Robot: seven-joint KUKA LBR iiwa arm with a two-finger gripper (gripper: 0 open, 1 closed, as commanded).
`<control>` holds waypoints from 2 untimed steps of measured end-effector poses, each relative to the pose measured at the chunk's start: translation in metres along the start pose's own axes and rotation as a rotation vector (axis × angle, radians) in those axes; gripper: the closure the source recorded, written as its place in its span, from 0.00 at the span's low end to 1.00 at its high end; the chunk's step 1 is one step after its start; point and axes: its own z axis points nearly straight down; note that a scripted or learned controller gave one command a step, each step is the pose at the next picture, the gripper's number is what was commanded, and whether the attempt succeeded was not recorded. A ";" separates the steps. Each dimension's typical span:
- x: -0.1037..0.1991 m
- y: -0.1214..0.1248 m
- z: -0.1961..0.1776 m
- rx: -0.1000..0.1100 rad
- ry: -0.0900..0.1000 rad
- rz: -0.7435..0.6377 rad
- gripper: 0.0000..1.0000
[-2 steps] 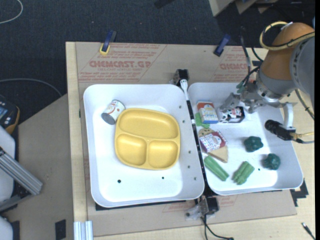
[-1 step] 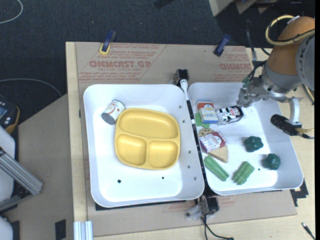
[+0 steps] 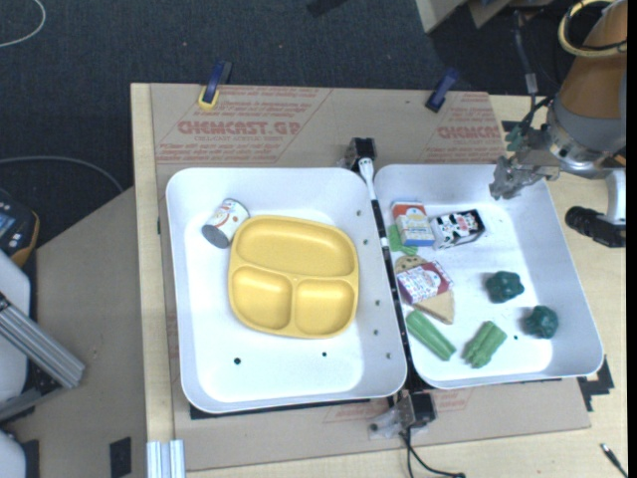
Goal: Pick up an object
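Observation:
My gripper hangs over the far right corner of the right bin, above bare bin floor and with nothing visibly between its tips. The right bin holds a black-and-white cow-print carton, a small box with a blue and red label, a pink-labelled packet, a tan wedge, two green bean pods and two dark green broccoli-like pieces. The carton lies nearest, down and left of the gripper.
The left bin carries a yellow divided plate and a small tipped-over can at its far left. Blue clamps hold the cardboard bench sheet at the back. The arm's orange band rises at the right.

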 end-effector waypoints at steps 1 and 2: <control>-0.001 0.002 -0.055 -0.002 0.000 -0.001 1.00; 0.049 -0.015 -0.044 0.010 0.005 -0.004 1.00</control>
